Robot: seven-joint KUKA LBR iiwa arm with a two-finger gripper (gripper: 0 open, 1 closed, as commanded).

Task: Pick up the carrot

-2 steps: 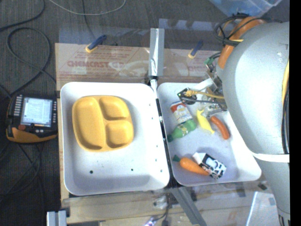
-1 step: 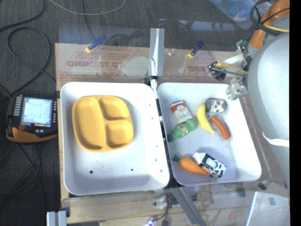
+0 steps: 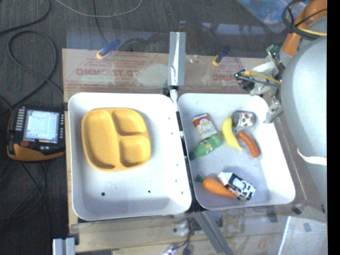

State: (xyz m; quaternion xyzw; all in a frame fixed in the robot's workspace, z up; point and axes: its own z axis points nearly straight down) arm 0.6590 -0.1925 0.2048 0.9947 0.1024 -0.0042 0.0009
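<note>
Carrot (image 3: 217, 186) lies at the right bin's (image 3: 276, 169) front, touching a carton (image 3: 239, 187), so the pincer (image 3: 272, 108), up at the far corner and unreadable as open or closed, may nudge or grab that instead.

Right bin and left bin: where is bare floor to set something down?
Left bin: wide strip between yellow tray and near wall. Right bin: small patch between sausage, carton and right wall. Crowded around bottle, banana and can; carrot lies against carton.
</note>
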